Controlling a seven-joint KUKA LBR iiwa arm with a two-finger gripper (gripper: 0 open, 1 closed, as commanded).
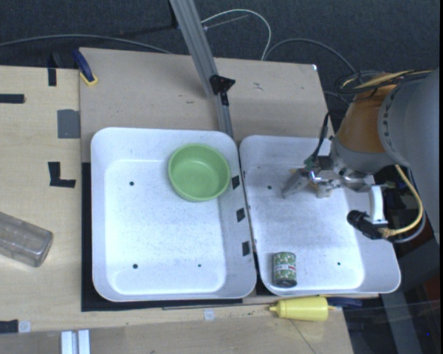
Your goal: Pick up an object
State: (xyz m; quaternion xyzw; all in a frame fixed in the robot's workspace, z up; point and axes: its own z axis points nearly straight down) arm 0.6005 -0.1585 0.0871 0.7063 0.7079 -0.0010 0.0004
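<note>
camera view, from the near edge back: a yellow bottle lies on the bench just outside the right bin. inside that bin, against its near wall, lies a small green can. the gripper hangs further back over the same bin, well apart from the can, its fingers spread and holding nothing. the left bin has a green bowl at its far right corner. a clear plastic container rests on the wooden bench at left. behind the bins a grey pole slants up over dark floor.
</note>
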